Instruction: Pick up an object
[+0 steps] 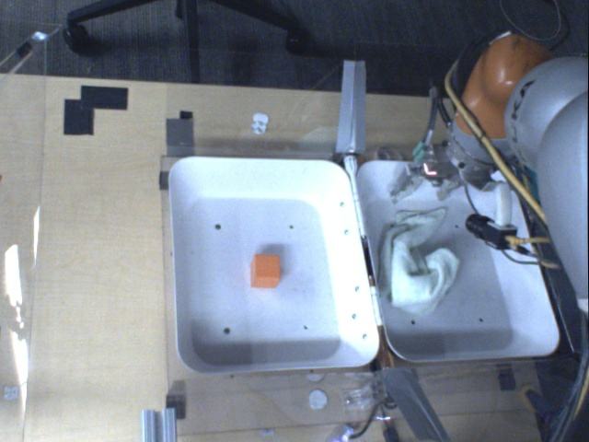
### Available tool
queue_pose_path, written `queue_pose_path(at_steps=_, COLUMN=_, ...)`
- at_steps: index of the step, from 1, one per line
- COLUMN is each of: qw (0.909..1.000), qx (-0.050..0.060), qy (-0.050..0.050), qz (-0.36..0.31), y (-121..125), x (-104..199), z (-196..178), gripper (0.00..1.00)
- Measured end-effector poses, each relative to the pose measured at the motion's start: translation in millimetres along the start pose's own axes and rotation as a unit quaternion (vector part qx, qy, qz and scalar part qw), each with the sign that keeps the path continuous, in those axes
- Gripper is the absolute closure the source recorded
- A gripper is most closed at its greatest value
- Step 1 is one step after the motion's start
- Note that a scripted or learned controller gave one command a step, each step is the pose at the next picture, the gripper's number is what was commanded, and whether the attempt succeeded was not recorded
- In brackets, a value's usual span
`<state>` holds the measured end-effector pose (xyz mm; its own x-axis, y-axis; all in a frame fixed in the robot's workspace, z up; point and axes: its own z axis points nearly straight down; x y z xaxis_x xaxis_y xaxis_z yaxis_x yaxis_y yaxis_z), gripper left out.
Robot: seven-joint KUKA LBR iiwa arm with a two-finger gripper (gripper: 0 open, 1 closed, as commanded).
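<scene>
Nearest the camera, along the lower edge of the view, runs the front of a pale wooden bench, with small metal fittings between the two bins.

Two shallow white bins sit side by side on the bench. Near the middle of the left bin lies a small orange cube, alone on the bin floor and well clear of every wall. In the right bin lies a crumpled white cloth, bunched into soft folds toward that bin's left side, close to the wall shared with the left bin.

Farther back, over the rear of the right bin, hangs the gripper of the grey arm, which reaches in from the right with its orange band above the wrist and cables trailing alongside. The gripper carries nothing; whether its tips are spread or closed cannot be made out.

The cloth lies just in front of the gripper, toward the camera, and slightly to the view's left, in the same bin. The cube is well apart, across the dividing wall. Judging from this, the cloth is the handier target.

Beyond the bench, a dark carpet and the legs of an office chair show.
</scene>
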<state>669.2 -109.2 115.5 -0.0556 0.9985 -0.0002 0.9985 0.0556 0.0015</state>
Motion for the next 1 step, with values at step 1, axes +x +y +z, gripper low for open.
queue_pose_path(at_steps=1, qw=1.0, qx=-0.004, qy=-0.001, qz=-0.001, y=2.7, x=1.0, z=-13.5, gripper=1.0)
